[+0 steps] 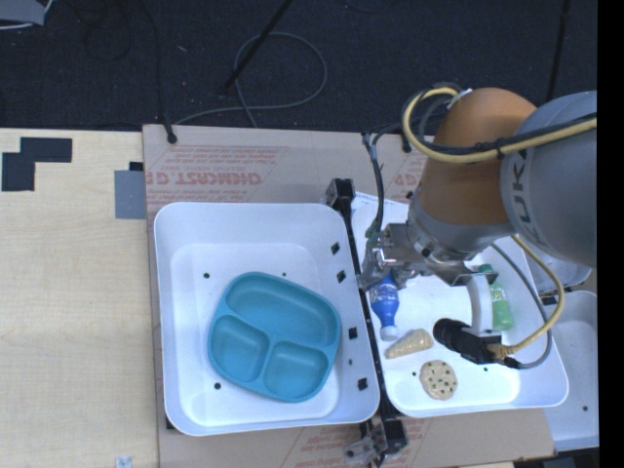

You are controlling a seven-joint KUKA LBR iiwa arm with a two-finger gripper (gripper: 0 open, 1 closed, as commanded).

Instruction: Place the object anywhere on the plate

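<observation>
**Gripper low over blue bottle in right bin; plate waits in left bin**

Left bin [175, 261], shallow white plastic: holds the light-blue three-compartment plastic plate [274, 336], lying flat and somewhat tilted in plan, nothing on it.

Black centre divider [353, 291] between the two bins.

Right bin [541, 388], shallow white plastic: just right of the divider lies a small blue-and-white plastic bottle [386, 308], long axis running roughly top-to-bottom in the view, pale cap end toward the near edge. Just below-right of it, a tan wedge-shaped piece [409, 343]; below that, a round speckled cookie [439, 379]. A green item [501, 310] shows farther right, partly hidden by the arm.

Gripper [384, 266]: sits directly at the bottle's upper end, metal hardware overlapping it. Whether the claw is apart, together or clamped on the bottle cannot be told from this angle; the wrist hides it.

Judgement: the bottle is the likely object. It lies immediately under the gripper, and the plate is leftward across the divider, so the carry must clear that ridge.
</observation>
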